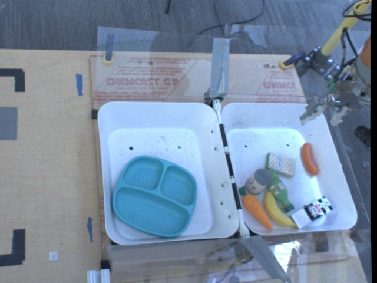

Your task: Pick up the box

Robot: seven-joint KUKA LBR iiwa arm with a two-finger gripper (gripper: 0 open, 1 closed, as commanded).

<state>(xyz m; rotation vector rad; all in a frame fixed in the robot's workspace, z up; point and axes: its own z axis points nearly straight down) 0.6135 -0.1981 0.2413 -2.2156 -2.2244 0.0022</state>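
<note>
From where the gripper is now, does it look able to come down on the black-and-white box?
Probably yes. The gripper sits above the right bin's far edge, and the black-and-white box lies uncovered near the front corner. The banana beside it leaves little room on that side.

- The arm (359, 69) is cut off by the right edge
- The gripper (321, 108) is too small to read
- The banana (277, 212) lies partly under the green bottle (281, 193)

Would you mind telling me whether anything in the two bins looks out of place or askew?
Nothing is spilled or damaged. The black-and-white patterned box lies askew in the right white bin, up on its sloping near-right wall rather than flat on the floor.
</note>
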